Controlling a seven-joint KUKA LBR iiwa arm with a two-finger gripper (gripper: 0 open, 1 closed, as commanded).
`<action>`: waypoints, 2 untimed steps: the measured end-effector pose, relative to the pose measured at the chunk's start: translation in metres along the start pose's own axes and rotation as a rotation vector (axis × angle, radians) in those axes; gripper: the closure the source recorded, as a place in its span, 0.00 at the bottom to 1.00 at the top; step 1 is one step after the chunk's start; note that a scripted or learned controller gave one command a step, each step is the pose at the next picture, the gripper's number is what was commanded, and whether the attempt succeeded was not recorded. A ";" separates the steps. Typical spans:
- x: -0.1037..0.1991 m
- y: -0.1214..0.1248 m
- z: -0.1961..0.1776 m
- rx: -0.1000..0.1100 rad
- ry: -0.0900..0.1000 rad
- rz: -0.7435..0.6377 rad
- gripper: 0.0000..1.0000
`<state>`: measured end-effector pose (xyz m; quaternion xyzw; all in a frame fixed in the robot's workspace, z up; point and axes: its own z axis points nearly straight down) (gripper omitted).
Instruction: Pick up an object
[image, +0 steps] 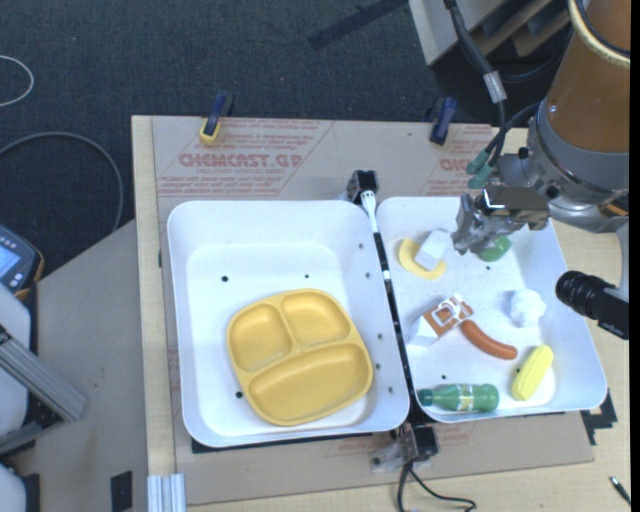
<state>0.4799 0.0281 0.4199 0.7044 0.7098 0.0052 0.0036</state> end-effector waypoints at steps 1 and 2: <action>0.031 0.000 0.000 0.009 -0.002 0.004 1.00; 0.007 -0.001 0.025 0.017 -0.003 0.011 1.00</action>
